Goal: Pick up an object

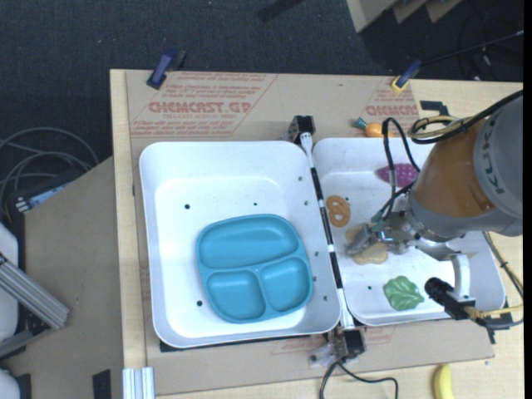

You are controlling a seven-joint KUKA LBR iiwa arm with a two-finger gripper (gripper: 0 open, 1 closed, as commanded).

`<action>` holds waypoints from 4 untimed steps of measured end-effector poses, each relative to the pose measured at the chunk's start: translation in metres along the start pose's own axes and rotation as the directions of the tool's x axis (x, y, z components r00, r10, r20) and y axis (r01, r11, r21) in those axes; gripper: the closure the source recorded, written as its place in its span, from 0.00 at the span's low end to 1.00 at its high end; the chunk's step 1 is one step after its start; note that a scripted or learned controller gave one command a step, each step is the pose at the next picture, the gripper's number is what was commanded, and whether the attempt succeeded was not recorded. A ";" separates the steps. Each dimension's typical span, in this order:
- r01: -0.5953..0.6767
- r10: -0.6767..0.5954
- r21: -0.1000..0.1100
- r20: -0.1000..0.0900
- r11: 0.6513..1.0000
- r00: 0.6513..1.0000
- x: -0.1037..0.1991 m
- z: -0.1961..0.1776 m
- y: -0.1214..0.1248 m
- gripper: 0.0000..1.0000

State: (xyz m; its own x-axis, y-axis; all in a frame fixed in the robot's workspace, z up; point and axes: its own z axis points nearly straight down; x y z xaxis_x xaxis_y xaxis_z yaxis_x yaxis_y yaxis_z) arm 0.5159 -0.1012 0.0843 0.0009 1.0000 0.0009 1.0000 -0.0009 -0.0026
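Observation:
In the right bin (353,306) lie a brown pretzel (337,209), a green leaf-shaped piece (402,293), a purple grape bunch (401,174) and a tan flat piece (371,254). My gripper (371,238) is low in the right bin, its tip just above the tan piece and a grey-brown object beside it. The arm's orange band and grey body cover the bin's right part. The left bin (166,198) holds a blue sectioned plate (253,266).
A black rod (322,223) runs between the two bins. Blue and yellow clamps (165,67) sit at the board's far corners. A small orange item (372,127) lies behind the right bin, and a yellow object (444,382) lies at the front right.

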 end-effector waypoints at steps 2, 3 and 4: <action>0.004 -0.004 -0.006 -0.001 1.000 1.000 0.081 -0.101 0.014 1.00; 0.001 -0.001 -0.003 0.001 1.000 1.000 0.105 -0.151 -0.013 1.00; 0.000 0.000 0.000 0.001 1.000 1.000 0.090 -0.133 -0.038 1.00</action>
State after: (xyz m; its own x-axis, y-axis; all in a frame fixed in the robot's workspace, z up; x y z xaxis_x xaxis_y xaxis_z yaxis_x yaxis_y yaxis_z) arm 0.4786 -0.0108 0.2172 0.0008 1.0000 0.0000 1.0000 -0.0008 -0.0027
